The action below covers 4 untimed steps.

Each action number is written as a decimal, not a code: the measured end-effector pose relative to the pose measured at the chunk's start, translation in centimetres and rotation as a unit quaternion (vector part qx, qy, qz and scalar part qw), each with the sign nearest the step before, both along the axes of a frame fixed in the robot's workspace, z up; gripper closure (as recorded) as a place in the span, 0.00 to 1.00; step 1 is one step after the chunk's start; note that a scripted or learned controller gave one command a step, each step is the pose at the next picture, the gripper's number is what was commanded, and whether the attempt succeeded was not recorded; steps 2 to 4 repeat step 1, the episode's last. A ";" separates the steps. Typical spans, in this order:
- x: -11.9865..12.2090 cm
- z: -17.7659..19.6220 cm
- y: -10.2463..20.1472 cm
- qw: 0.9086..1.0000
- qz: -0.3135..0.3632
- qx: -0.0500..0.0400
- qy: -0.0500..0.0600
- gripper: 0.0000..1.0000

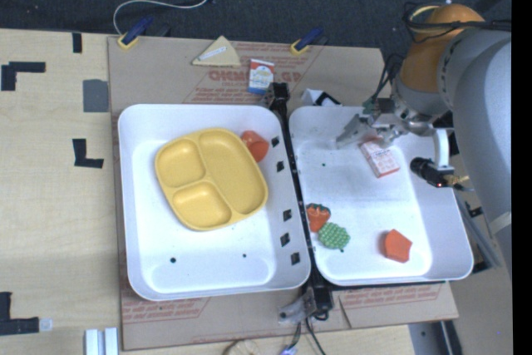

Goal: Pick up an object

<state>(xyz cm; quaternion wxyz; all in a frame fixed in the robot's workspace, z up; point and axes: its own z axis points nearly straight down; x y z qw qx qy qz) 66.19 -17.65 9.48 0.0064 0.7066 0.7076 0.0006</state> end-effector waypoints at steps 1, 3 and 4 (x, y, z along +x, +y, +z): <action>-6.7 -0.2 0.0 1.000 0.000 0.000 -0.006 0.00; -6.7 -0.2 0.0 1.000 0.000 0.000 -0.006 0.00; -6.7 -0.2 0.0 1.000 0.000 0.000 -0.006 0.00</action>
